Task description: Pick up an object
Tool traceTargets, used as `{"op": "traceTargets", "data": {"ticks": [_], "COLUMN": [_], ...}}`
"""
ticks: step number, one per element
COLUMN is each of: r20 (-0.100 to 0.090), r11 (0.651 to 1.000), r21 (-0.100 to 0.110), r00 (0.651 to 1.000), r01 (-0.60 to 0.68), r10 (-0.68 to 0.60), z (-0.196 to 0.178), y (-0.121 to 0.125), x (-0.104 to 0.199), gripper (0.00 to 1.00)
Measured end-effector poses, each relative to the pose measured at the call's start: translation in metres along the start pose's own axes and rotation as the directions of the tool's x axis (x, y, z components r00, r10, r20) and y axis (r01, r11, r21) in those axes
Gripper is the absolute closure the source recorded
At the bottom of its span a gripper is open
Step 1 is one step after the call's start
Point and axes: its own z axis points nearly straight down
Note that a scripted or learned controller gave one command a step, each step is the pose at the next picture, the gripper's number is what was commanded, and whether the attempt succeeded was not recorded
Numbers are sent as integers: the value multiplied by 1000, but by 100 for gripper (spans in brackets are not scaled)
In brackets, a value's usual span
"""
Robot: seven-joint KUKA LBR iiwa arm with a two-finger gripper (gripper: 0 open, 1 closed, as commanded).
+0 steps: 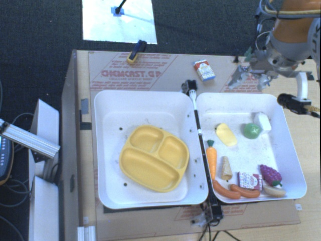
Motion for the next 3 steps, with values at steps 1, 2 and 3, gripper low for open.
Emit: {"op": "traceTargets", "data": {"ticks": [1,2,3], "r20": [0,0,0], "r11": [1000,1000,1000], "r21": [3,2,-1], "r00": [1000,1000,1000], "r01": [-1,-2,-1], "r10": [1,2,1], "z": [93,159,190], "y": [-15,-16,-21], "x": [-20,-47,-77], "gripper": [0,0,0]}}
